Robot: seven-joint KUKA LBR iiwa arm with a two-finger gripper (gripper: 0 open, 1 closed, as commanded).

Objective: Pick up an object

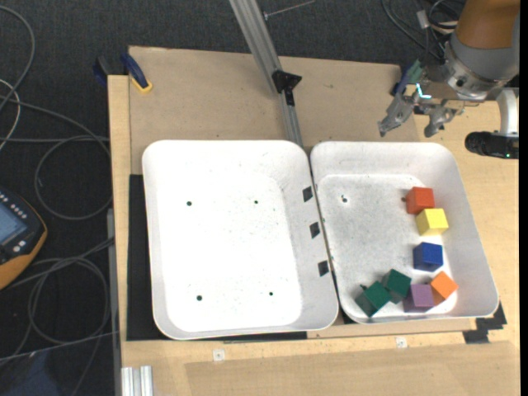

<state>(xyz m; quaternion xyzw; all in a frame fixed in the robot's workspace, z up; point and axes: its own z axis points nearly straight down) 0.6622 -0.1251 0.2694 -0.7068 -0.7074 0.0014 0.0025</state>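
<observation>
The blocks lie in the right bin, well apart from the tool, which hangs over the bare counter just beyond that bin's far rim. Along the bin's right wall, nearest the tool, sits a red block, with a yellow block touching it just nearer the camera, then a blue block a little farther on. At the bin's near right corner an orange block and a purple block sit together, and just left of them two dark green blocks lie side by side. The left bin adjoins the right bin's left wall. The tool's two fingers are spread apart, with nothing between them and touching nothing.
</observation>
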